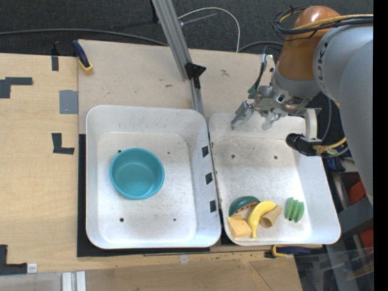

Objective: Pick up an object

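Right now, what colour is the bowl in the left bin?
Teal blue, seen in the camera view: bowl.

Even, soft light from overhead; the white bins (97, 126) look bright with faint glare. Shadows are short and weak. The picture is a little grainy, and the arm (339, 53) close to the camera is blurred.

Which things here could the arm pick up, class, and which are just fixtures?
For the job:
tool, above the far edge of the right bin
banana
green piece
yellow block
teal bowl, alone in the left bin

Just there:
right bin
left bin
metal post
clamp
cables
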`<state>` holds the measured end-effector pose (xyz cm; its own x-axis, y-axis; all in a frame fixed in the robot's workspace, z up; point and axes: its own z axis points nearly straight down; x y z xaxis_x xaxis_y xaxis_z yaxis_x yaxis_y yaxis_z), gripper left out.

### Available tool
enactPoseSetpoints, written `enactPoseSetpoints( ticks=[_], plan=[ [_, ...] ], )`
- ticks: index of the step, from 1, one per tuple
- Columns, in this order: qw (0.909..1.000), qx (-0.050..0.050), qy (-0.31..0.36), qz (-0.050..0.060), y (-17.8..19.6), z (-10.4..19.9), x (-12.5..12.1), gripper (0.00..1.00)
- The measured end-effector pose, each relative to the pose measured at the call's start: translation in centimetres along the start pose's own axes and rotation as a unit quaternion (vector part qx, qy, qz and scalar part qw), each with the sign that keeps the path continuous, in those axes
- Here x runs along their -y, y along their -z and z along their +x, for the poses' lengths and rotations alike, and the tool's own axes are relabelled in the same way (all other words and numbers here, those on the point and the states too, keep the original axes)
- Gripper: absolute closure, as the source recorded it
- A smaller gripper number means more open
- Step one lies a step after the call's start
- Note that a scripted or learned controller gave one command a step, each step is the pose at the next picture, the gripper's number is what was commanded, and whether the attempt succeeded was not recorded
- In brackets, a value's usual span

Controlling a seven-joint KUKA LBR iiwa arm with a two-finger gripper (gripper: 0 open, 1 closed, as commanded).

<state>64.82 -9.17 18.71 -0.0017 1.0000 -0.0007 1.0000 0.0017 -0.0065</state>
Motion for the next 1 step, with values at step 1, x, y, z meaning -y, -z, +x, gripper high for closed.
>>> enactPoseSetpoints(
  ticks=[1],
  plan=[
    [1.0,0.0,0.0,0.001,-5.92,0.12,1.05,0.0]
  ],
)
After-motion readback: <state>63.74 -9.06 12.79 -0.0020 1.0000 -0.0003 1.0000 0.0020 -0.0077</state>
